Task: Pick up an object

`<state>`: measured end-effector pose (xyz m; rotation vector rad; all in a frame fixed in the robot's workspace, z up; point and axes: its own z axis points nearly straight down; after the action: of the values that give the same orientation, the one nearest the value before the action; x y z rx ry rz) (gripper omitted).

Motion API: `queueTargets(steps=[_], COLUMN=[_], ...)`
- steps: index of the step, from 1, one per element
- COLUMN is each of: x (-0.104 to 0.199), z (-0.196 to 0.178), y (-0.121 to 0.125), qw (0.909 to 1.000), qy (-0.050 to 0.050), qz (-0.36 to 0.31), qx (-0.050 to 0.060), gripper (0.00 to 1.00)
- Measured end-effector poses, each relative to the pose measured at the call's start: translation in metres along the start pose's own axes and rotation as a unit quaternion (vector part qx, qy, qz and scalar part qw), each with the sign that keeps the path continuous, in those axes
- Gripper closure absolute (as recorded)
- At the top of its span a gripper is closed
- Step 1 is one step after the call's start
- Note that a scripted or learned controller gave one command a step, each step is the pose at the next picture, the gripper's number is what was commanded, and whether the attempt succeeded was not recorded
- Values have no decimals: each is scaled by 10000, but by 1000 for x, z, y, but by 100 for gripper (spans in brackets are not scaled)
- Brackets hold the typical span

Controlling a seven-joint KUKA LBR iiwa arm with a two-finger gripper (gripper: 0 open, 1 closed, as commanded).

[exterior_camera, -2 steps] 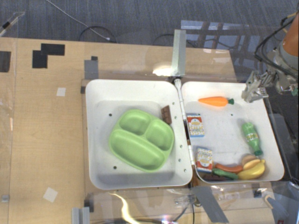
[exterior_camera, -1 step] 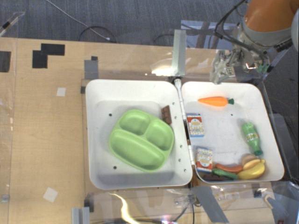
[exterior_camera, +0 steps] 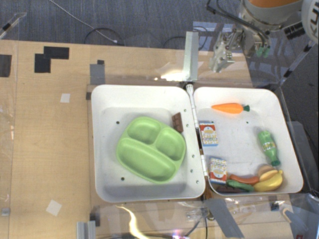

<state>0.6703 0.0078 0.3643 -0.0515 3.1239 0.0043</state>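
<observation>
Camera view, bench: with the carrot (exterior_camera: 229, 108) as landmark, nearest the lens lie a banana (exterior_camera: 269, 180), a small carton (exterior_camera: 218, 169) and a second carton (exterior_camera: 208, 133), then a green bottle (exterior_camera: 267, 146). Beyond the carrot, past the right bin's (exterior_camera: 279, 103) far rim, the gripper (exterior_camera: 223, 54) hangs with fingers parted, holding nothing. A clean pick likely means descending straight over the isolated carrot, jaws across its width. Left of it, a green tray (exterior_camera: 151, 148) fills the other bin; wood bench and grey carpet lie beyond.

The pincer (exterior_camera: 223, 59) hangs beyond the right bin's (exterior_camera: 281, 111) far rim. Nearest it inside lies the carrot (exterior_camera: 229, 108); bottle (exterior_camera: 267, 146) and banana (exterior_camera: 269, 180) farther off.
</observation>
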Motion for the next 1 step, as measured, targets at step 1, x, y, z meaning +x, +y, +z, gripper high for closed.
queueTargets(steps=[1], x=[-1], z=[-18], y=[63], qw=[9990], qy=[30], qz=[455], qx=[-2], gripper=[100])
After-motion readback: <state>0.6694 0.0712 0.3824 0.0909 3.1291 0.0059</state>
